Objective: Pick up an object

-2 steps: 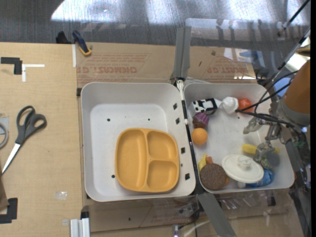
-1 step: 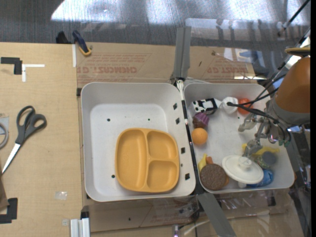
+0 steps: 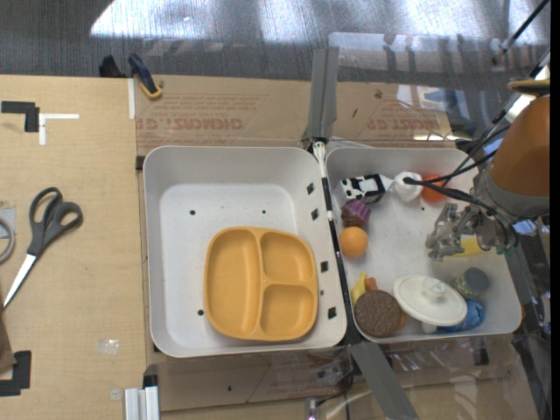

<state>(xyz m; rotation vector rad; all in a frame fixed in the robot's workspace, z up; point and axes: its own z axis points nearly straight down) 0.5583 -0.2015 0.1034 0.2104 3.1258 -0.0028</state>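
Currently — gripper (image 3: 444,241) low in right bin (image 3: 385,169) | finger state: cannot tell | yellow object (image 3: 471,247) just right — touching or not unclear

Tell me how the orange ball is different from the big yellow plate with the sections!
The orange ball is round and much smaller than the yellow plate, which is flat, wide and split into three sections. The ball sits in the right bin among other toys, close to the wall between the bins; the plate lies by itself in the left bin. Both have warm colours, the ball being the deeper orange.
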